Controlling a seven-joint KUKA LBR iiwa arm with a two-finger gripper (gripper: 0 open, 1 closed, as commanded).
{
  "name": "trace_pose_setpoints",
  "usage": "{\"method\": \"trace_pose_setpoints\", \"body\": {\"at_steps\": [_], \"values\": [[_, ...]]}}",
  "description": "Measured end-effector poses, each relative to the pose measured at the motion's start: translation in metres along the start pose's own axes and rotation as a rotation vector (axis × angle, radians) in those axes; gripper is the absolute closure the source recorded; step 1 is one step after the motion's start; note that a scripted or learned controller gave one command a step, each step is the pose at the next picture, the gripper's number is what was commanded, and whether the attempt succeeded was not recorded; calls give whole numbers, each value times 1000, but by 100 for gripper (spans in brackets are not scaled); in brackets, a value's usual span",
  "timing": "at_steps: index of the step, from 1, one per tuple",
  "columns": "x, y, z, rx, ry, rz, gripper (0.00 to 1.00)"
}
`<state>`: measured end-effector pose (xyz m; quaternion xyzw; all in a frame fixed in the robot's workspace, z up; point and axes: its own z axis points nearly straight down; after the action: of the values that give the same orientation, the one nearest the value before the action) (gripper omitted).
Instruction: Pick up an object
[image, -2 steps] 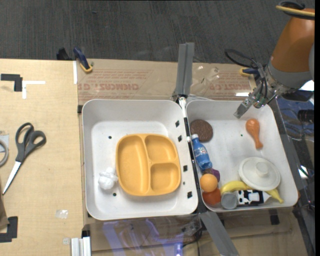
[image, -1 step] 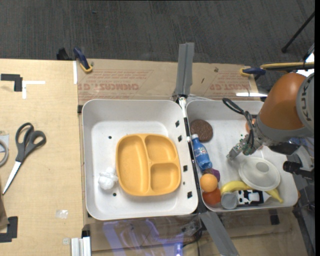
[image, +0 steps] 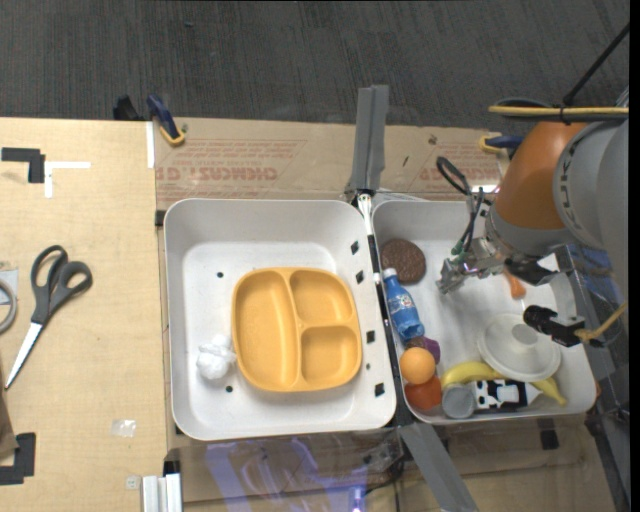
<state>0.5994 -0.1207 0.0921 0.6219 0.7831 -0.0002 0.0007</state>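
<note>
Looking down on my bench, I see the arm coming in from three o'clock, its orange band sitting above the right bin. The gripper hangs over the bare upper middle of that bin, and I cannot tell from this angle how it is set; nothing I can make out sits in it.

The candidates for picking all lie in the right bin. A brown round disc rests toward eleven o'clock of the bin, at nine o'clock from the gripper and apart from it. Just below it a blue bottle lies along the bin's left wall, cap toward twelve. At six o'clock from the bottle sits an orange ball, with a red fruit touching it below. A banana curves across the bin's lower part, beside a grey cup and a black-and-white item. A white bowl sits at four o'clock from the gripper.

The left bin holds a yellow divided plate at its centre and a small white lump at the plate's eight o'clock. Scissors lie on the bench far toward nine o'clock.
</note>
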Motion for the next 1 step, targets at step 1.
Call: {"method": "trace_pose_setpoints", "body": {"at_steps": [1], "values": [[1,36,-1,1,-1,285,100]]}}
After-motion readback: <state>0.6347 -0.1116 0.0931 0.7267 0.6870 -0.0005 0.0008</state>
